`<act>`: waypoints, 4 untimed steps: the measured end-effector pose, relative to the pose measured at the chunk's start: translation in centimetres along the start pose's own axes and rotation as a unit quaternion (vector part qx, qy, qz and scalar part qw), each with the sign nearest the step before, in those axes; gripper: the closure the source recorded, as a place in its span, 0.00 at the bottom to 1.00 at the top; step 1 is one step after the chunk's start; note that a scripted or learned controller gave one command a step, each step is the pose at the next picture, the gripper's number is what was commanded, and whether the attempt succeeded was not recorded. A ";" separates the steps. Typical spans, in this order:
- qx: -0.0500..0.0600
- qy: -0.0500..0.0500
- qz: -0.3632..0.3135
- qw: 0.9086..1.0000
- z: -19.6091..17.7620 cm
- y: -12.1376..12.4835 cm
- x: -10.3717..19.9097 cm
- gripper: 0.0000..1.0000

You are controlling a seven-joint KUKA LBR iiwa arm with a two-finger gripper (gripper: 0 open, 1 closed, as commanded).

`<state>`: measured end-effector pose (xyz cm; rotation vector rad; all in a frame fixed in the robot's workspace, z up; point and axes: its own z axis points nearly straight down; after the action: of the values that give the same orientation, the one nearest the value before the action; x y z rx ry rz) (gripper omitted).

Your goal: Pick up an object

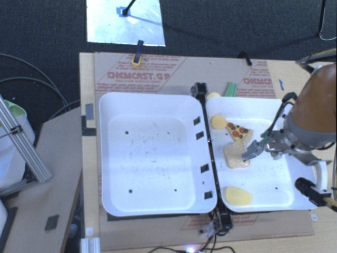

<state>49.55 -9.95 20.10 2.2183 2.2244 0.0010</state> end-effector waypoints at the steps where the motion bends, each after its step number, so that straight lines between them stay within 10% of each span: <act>1: 0.002 0.000 -0.002 1.000 10.2 4.7 0.3 0.00; 4: 0.006 -0.002 -0.002 1.000 11.7 17.2 1.2 0.00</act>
<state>66.74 -8.71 8.42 2.2174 2.2343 -0.0177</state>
